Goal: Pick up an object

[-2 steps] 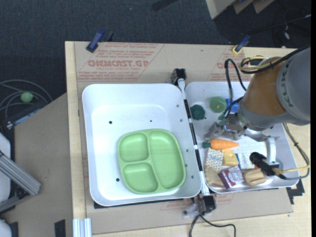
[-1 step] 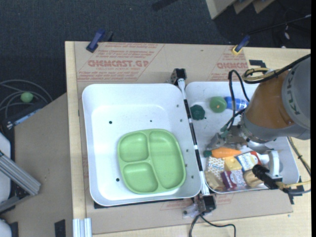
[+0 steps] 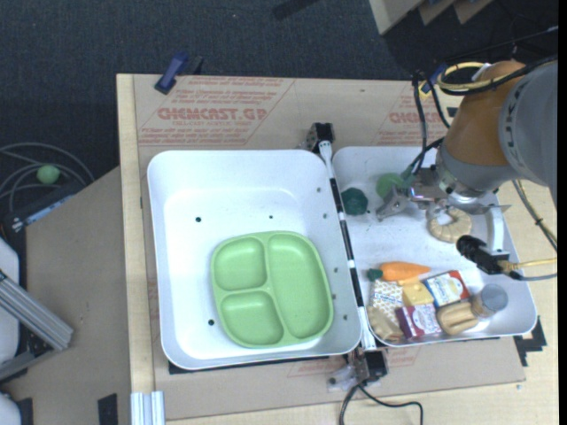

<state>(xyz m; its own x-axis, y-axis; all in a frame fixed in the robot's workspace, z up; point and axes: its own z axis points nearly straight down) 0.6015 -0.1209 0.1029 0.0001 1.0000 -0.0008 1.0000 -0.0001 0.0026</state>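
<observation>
The grey arm's tool [image 3: 400, 200] hangs over the right white bin [image 3: 524, 312]; whether it is spread or pinched I cannot tell. Just left lies a dark green round object [image 3: 355, 201]. An orange carrot [image 3: 405, 272] and packets crowd the near end.

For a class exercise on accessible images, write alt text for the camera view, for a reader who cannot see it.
A grey robot arm with an orange band reaches from the right over the right white bin, which holds a carrot, small food packets and a dark green ball. The left white bin holds a green divided plate.
</observation>
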